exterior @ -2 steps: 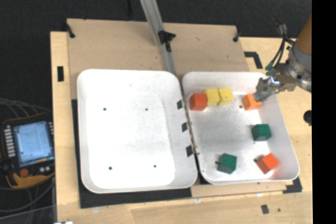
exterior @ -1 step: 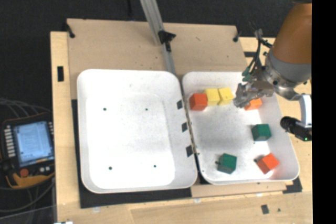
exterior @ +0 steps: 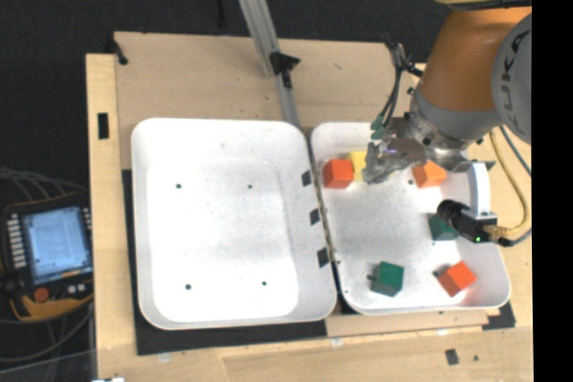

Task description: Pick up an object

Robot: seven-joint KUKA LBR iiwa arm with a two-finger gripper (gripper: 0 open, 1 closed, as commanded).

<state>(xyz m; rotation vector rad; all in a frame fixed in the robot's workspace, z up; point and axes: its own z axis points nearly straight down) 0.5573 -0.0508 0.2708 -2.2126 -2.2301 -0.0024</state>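
The grey metal claw (exterior: pixel 383 164) is seen low over the right white plastic bin (exterior: pixel 358 291), near its far edge. How far the claw is open cannot be told, because it is small and dark and blurred. Nothing can be seen held in it.

A small yellow block (exterior: pixel 359 161) lies just beside the claw, on the side toward the other bin, and may be touching it; this cannot be told for sure. An orange cube (exterior: pixel 337 174) is found just past the yellow block, touching it or nearly so. On the claw's other side, a second orange block (exterior: pixel 430 175) is partly hidden under the arm's grey wrist (exterior: pixel 448 125). A dark green block (exterior: pixel 441 228) is half covered by a black part with a small green light (exterior: pixel 466 224). Closer to the front of the bin, well apart from the claw, a green cube (exterior: pixel 387 278) and an orange-red cube (exterior: pixel 456 278) are seen in full.

The blocks look smooth, with flat sides and sharp corners. The left white plastic bin (exterior: pixel 224 219) is shallow with rounded corners. The arm's big orange band (exterior: pixel 466 40) is cut off at the picture's edge.
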